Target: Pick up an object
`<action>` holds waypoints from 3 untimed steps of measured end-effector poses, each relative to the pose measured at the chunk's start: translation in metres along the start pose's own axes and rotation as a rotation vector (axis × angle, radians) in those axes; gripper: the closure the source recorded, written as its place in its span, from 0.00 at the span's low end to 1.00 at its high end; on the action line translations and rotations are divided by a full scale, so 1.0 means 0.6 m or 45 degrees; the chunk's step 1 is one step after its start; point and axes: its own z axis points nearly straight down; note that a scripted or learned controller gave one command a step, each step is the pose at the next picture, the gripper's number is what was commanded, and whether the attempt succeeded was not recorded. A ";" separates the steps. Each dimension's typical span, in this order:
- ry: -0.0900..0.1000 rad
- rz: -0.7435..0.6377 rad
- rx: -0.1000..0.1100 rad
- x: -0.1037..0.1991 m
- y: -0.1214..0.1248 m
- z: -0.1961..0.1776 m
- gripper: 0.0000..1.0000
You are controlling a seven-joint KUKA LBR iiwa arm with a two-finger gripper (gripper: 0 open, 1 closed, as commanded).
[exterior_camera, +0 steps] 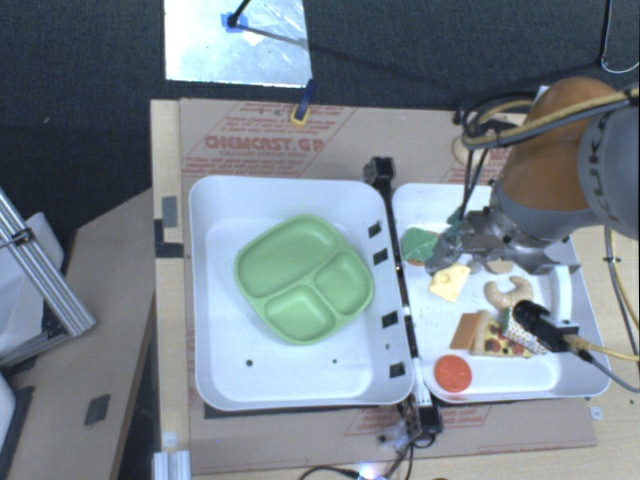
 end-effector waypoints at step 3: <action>0.000 0.003 0.000 0.133 -0.002 -0.028 1.00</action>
